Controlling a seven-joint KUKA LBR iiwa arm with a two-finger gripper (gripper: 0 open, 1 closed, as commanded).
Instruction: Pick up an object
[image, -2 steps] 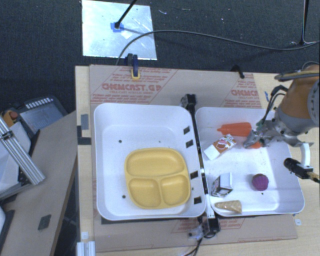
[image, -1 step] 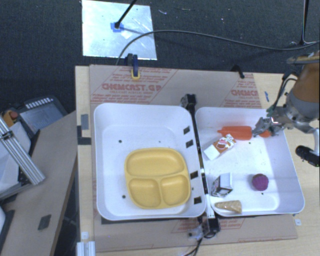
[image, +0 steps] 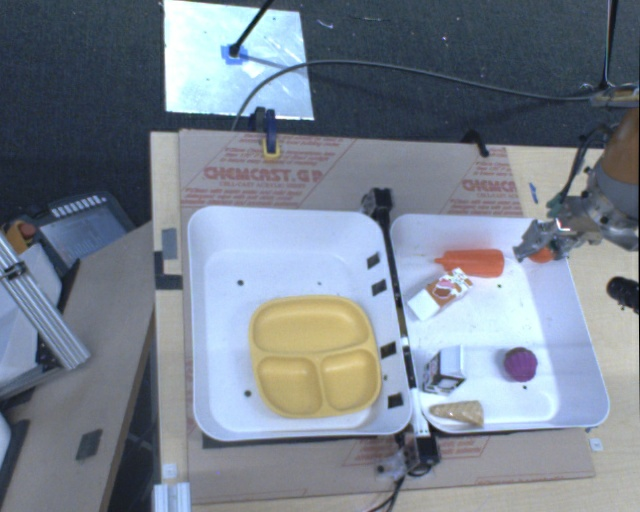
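The left bin holds a yellow divided tray, lying toward its near edge and close to the wall it shares with its neighbour. The bare white floor behind the tray is open, but nothing loose to lift lies there.

The right bin carries the candidates. Along its far edge lies an orange carrot-shaped toy; just near of it sits a small red-and-white carton. Toward the near left corner stands a small grey-and-white box close to the dividing wall, and just beyond it, at the near edge, lies a tan wedge. A purple ball sits alone toward the near right, well apart from the others.

The end effector hangs over the far right corner of the right bin, beside the carrot's tip. Whether it is apart or together cannot be told; nothing can be made out between it.

As I judge it, the pick is not yet done: every item rests on the bin floor. The purple ball has the most open room around it; the box and wedge crowd walls, and the carrot lies close to the far rim.
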